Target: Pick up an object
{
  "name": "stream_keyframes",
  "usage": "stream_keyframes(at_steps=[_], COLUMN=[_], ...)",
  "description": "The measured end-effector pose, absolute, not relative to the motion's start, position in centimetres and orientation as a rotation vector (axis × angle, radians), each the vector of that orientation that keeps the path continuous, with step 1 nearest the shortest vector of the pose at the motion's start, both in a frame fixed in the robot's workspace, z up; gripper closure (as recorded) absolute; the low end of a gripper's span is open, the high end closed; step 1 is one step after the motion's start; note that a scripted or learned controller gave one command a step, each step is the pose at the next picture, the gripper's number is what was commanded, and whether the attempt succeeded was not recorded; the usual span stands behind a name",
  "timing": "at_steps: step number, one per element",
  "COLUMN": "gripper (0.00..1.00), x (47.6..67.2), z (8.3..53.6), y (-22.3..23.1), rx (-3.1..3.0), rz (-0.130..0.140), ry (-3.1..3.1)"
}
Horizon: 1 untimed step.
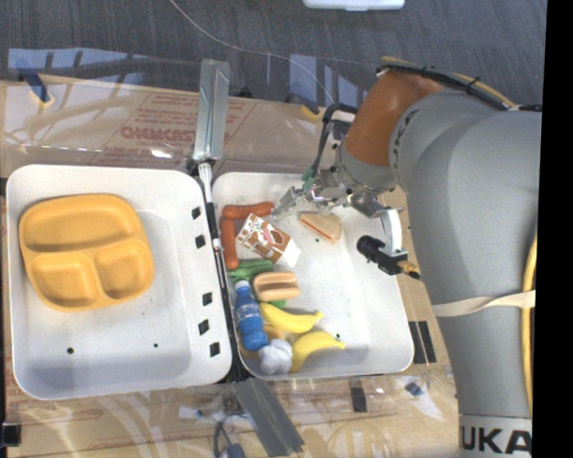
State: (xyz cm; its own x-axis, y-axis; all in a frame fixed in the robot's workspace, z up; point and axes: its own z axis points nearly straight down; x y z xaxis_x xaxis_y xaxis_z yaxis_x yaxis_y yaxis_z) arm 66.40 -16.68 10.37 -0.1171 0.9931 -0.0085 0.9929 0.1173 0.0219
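Note:
The right bin (377,320) holds a pile of toy food. A red sausage (233,233) lies along its left wall. A brown and white carton (266,240) rests next to it. A sandwich wedge (321,226) lies near the bin's far side. Below the carton are a green pepper (250,269), a hot dog in a bun (276,287), a blue bottle (249,318), two bananas (295,319) and a white lump (275,356). My gripper (299,197) hangs low over the far part of this bin, just left of the sandwich wedge and above the carton.
The left bin (161,341) holds a yellow divided tray (84,249). A metal divider bar (212,108) stands behind the seam between the bins. The big grey arm (466,183) covers the right bin's far right corner.

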Motion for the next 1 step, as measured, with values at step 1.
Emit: stream_keyframes(at_steps=[1], gripper=[0.0], x=[62.42], z=[10.41], y=[-14.02], rx=[1.94], rz=[0.016], ry=[2.44])
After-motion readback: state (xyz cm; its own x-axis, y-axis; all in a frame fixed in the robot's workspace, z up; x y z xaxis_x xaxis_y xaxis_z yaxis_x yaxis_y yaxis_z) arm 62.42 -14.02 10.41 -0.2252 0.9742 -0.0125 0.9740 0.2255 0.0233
